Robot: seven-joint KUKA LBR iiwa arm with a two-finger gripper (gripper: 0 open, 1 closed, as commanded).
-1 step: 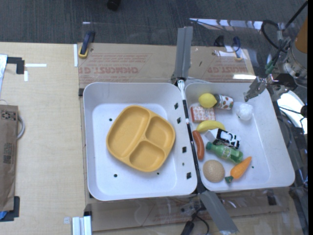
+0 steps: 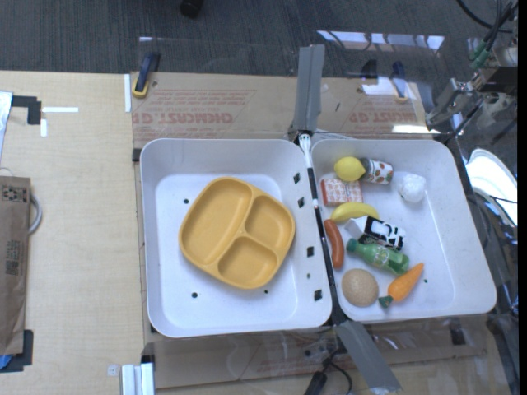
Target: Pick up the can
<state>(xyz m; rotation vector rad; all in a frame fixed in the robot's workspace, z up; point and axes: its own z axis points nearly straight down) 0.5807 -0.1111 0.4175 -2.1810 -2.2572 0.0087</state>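
The can (image 2: 380,171) is small, with a white and red patterned label. It lies on its side near the back of the right bin (image 2: 449,220), touching the right side of a yellow lemon (image 2: 349,168). A white ball (image 2: 410,188) rests just to its right, and a red and white packet (image 2: 341,192) lies in front of the lemon.
In the right bin, nearer the front, are a banana (image 2: 354,212), a sausage (image 2: 333,243), a black and white toy (image 2: 384,233), a green bottle (image 2: 378,255), a carrot (image 2: 403,283) and a tan round roll (image 2: 360,287). The left bin (image 2: 165,220) holds a yellow divided plate (image 2: 237,232).
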